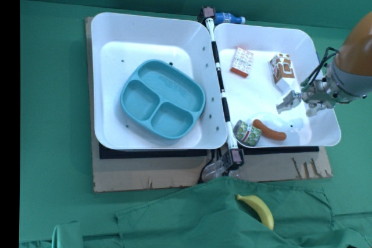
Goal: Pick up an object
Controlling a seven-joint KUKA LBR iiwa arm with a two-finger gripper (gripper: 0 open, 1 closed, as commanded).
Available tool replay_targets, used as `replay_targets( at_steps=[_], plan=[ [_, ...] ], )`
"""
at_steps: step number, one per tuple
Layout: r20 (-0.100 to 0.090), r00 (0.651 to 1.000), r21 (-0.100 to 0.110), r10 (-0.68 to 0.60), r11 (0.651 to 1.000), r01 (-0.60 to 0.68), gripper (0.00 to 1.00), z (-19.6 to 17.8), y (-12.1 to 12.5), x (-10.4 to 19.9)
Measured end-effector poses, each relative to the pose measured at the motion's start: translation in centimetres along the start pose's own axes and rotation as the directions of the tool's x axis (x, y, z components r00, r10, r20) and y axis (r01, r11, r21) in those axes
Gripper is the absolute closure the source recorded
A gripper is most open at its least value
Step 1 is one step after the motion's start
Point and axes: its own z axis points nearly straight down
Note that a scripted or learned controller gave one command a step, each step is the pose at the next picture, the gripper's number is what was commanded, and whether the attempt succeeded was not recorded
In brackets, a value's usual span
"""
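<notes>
The right bin (302,38) holds a red-and-white box (242,61), a white carton with orange print (282,71), an orange-red sausage (269,130) and a round green packet (247,133). My gripper (299,105) hovers over the bin's right side, just below the carton and up-right of the sausage. Its fingers are spread open with nothing between them. One fingertip (287,104) points left toward the bin's middle.
The left bin (104,32) carries a teal divided plate (163,99). A blue bottle (228,18) lies behind the bins at the divider. A banana (257,209) rests on green cloth in front of the bench. Bare floor lies between the box and the sausage.
</notes>
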Motion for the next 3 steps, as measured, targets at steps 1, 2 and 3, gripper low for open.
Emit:
replay_targets(
  at_steps=[1, 2, 3],
  plan=[
    [0.003, 1.000, -0.008, -0.006, 1.000, 0.006, 0.00, 3.8, 6.8, 0.1],
    [0.004, 1.000, -0.011, -0.006, 1.000, 0.006, 0.00, 3.6, 12.1, 0.1],
    [0.008, 1.000, -0.021, -0.002, 1.000, 0.002, 1.00, 2.1, 12.1, 0.0]
  ],
)
